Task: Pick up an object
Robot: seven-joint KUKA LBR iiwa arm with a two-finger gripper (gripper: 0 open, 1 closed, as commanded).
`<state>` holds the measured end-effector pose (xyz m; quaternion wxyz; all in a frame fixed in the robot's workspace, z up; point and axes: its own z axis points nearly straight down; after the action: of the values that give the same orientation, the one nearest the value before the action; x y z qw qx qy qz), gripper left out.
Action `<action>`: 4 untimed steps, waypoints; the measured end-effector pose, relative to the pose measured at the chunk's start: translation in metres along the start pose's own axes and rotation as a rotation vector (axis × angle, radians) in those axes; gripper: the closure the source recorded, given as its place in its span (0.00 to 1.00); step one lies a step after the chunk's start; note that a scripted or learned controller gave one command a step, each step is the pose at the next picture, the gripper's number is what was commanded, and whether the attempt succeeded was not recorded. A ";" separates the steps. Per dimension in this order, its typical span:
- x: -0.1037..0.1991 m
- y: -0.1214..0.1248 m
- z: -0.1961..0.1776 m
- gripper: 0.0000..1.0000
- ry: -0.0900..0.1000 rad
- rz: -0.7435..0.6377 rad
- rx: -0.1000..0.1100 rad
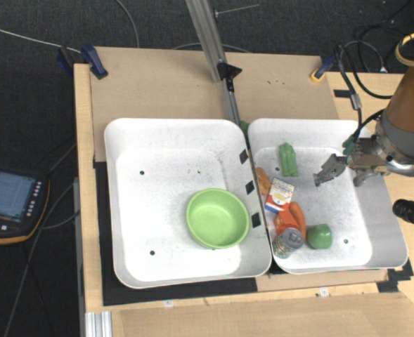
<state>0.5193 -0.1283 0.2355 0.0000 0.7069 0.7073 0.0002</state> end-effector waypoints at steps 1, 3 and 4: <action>-0.001 0.000 0.042 0.00 0.000 0.000 0.003; -0.002 -0.003 0.136 0.00 0.001 0.001 0.005; -0.002 -0.001 0.123 1.00 0.000 0.000 -0.001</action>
<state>0.5183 -0.1304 0.1124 0.0004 0.7069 0.7073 0.0006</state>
